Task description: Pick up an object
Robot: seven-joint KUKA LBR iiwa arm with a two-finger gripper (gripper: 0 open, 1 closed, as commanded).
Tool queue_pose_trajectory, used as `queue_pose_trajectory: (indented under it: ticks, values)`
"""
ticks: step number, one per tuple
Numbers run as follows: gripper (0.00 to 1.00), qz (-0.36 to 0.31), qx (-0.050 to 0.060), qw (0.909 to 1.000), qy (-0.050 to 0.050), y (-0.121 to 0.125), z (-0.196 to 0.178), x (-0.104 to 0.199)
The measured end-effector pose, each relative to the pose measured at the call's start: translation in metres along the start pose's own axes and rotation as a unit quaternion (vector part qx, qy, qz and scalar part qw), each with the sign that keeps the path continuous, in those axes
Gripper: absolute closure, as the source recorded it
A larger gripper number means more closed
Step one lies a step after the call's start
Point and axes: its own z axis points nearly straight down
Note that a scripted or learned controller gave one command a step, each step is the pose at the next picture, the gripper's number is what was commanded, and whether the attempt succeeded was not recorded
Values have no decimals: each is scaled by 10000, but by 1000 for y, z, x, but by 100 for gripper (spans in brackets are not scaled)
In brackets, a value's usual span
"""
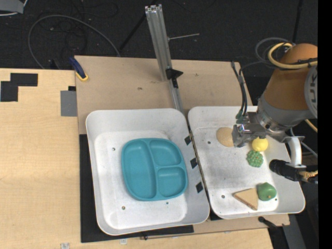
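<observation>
Camera view, overhead at a slant. The gripper (243, 135) sat low in the right bin (223, 191), near its 12 o'clock edge, the arm (288, 95) coming in from 3 o'clock. Metal fingers pointed down between a tan round disc (224, 136) at the gripper's 9 o'clock and a small yellow ball (260, 144) at its 4 o'clock. Whether the fingers stood apart or together could not be told; the tips merged with the wrist hardware. Nothing was visibly clamped.

Step in hand, as judged: the descent or closing stage of a grasp, target probably the disc or the yellow ball (both just beside the fingers, neither clearly between them). The next move would call for a firm close on one item, then a straight lift clear of the bin wall.

Materials and shapes:
- Disc: flat, matte, biscuit-like.
- Yellow ball: smooth, rounded, likely to roll.
- Green knobbly piece (254, 159) at 5 o'clock of the ball: bumpy surface.
- Green rounded item (266, 191) touching a tan wedge (247, 198), near the bin's 5 o'clock corner.
- Right bin floor: white, scuffed and grey-speckled.

Left bin (104, 201): white, shallow, holding a teal compartment tray (153, 168), smooth plastic with three sections, lying roughly central.
</observation>
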Motion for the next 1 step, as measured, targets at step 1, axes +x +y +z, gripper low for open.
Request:
queue_pose_trajectory:
  ticks: [1]
  values:
    - [100, -1, 6, 10000, -1, 1, -49, -1]
